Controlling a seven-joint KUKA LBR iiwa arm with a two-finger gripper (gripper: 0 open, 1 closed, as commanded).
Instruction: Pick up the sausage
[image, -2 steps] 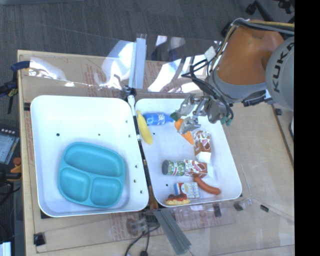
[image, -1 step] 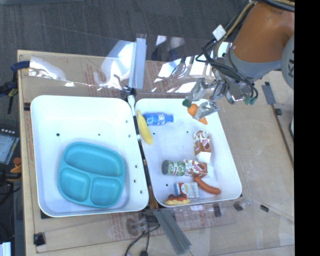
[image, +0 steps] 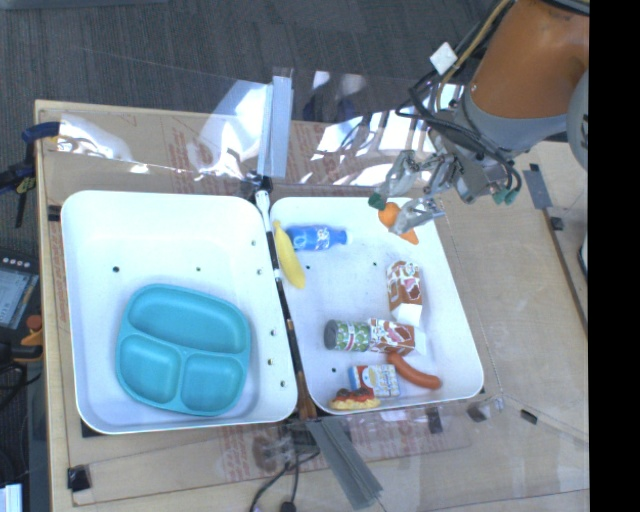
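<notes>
The sausage, reddish-orange and slightly curved, lies in the right bin near its front right corner, just below a white-labelled packet. My gripper is over the far right corner of the same bin, well away from the sausage. It sits directly above an orange carrot with a green top and covers the carrot's middle. Whether it is touching the carrot cannot be made out.
The right bin also holds a blue bottle, a banana, a brown packet, a lying can, a small carton and a hot dog toy. A teal divided plate rests in the left bin.
</notes>
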